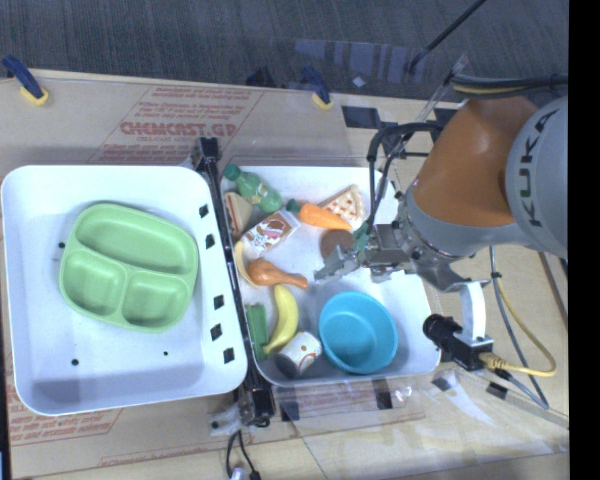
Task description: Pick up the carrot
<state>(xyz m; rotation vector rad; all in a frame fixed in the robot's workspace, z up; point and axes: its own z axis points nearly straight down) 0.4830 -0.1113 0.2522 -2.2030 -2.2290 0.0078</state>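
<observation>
The carrot [318, 215], orange with a small green top, lies near the back of the right bin [420, 368], just left of a waffle-patterned wedge [346, 204]. My gripper [342, 258] hangs low over the middle of that bin, a short way in front of the carrot and slightly to its right, beside a brown round item [335, 240]. The carrot lies free on the bin floor, apart from the gripper. The grey and orange arm [475, 173] reaches in from the right and covers the bin's right side.
The right bin also holds a blue bowl [358, 333], a banana [284, 318], an orange drumstick [275, 273], a green bottle [252, 188], a snack packet [270, 232] and a small can [300, 351]. A green divided plate [130, 266] sits in the left bin [30, 368].
</observation>
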